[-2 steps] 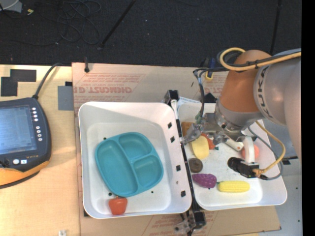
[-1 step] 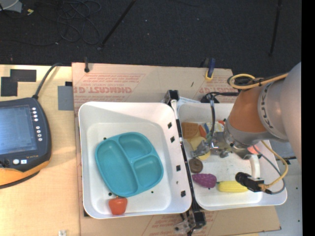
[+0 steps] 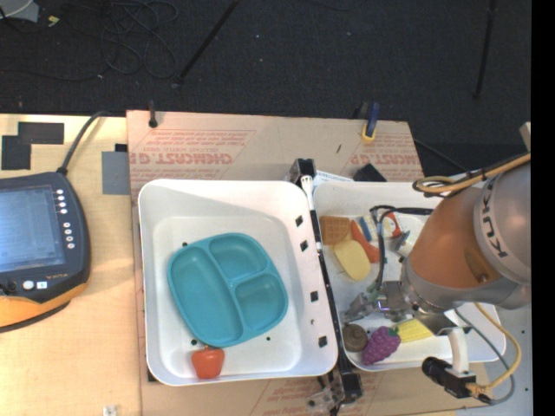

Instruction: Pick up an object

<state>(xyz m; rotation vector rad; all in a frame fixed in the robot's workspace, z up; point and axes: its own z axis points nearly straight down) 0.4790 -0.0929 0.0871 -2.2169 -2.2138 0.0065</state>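
Note:
The right bin (image 3: pixel 364 191) holds several toy foods: a brown toast slice (image 3: pixel 335 229), a pale yellow piece (image 3: pixel 352 259), an orange carrot-like piece (image 3: pixel 365 237), a purple grape bunch (image 3: pixel 380 345), a yellow piece (image 3: pixel 414 330) and a small brown round thing (image 3: pixel 354 334). My gripper (image 3: pixel 377 302) is low inside this bin, just above the grapes and the brown round thing, below the yellow piece. The grey and orange arm (image 3: pixel 451 250) hides the bin's right half. Nothing visibly sits in the gripper.
The left bin (image 3: pixel 152 232) carries a teal divided plate (image 3: pixel 227 289) and a red toy fruit (image 3: pixel 208 361) at its front. A teach pendant (image 3: pixel 35 232) lies on the bench at the far left. Cables (image 3: pixel 468 380) trail by the right bin's front corner.

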